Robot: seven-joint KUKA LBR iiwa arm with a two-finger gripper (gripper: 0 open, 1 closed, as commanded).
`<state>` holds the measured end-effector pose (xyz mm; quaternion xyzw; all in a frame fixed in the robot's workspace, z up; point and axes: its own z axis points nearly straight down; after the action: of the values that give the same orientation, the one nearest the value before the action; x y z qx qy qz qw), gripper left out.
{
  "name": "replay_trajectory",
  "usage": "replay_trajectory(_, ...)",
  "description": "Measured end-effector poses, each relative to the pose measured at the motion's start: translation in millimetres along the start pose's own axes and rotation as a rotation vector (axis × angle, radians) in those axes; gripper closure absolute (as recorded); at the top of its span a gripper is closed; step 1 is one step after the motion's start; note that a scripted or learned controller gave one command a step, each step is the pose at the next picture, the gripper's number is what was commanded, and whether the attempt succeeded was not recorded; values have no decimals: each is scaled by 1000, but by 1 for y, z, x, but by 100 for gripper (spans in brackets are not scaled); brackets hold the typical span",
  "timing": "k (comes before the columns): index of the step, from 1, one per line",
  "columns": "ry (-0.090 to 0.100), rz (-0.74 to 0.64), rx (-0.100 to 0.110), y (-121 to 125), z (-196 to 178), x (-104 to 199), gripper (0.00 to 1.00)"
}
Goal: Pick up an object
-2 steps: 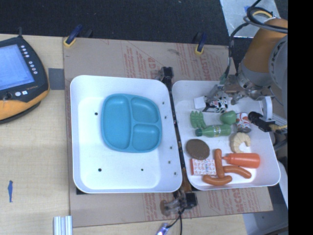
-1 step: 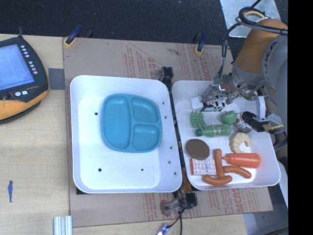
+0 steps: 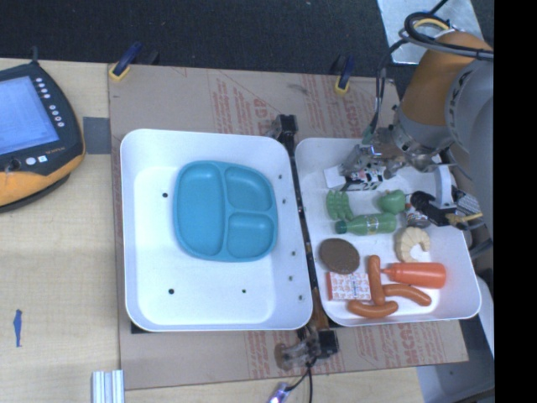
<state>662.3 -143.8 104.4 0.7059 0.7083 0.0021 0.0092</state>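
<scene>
Black-and-white toy (image 3: 367,175) at 12 o'clock of right bin (image 3: 470,305), under hand (image 3: 372,159). Hand state: cannot tell. Step judged: reach, 1 grasp pending. Next: settle squarely over toy, close, lift clear of green bottle (image 3: 367,223).

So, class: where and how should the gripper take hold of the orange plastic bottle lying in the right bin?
Probably across the orange plastic bottle's straight body, coming down from above. It lies flat, roughly left to right, so fingers should close across its narrow width, avoiding the sausage close in front.
</scene>
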Motion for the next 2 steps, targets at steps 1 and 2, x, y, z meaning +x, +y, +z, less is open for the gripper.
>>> replay_trajectory(1, 1, -1, 1, 0, 0, 16, 0)
replay_trajectory(2, 0, -3, -3, 2, -14, 14, 100)
